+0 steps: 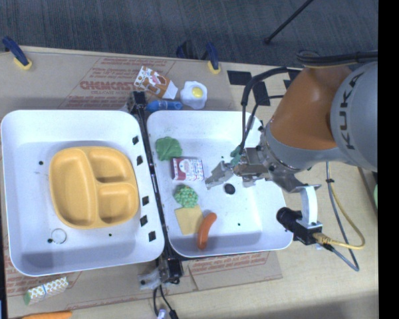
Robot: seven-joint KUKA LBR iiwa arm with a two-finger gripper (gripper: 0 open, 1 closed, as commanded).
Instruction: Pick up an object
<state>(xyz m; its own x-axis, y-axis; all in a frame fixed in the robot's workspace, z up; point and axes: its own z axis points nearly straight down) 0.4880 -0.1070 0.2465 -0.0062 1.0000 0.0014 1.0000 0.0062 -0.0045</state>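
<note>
The right bin (266,241) holds several toy foods. There is a green leafy piece (167,147), a red and white carton (187,169), a green bumpy clump (185,195), a yellow wedge (187,219) and an orange sausage-shaped piece (206,229). My gripper (225,177) hangs over the middle of this bin, just right of the carton and apart from it. Nothing shows in its grasp. The grey arm with its orange band (312,115) covers the bin's right side.
A yellow divided plate (93,185) lies in the left bin (20,138). Behind the bins on the bench sit a small printed carton (150,80), a blue item (163,105) and a white and yellow egg toy (195,94). A wrapped packet (46,290) lies at the front left.
</note>
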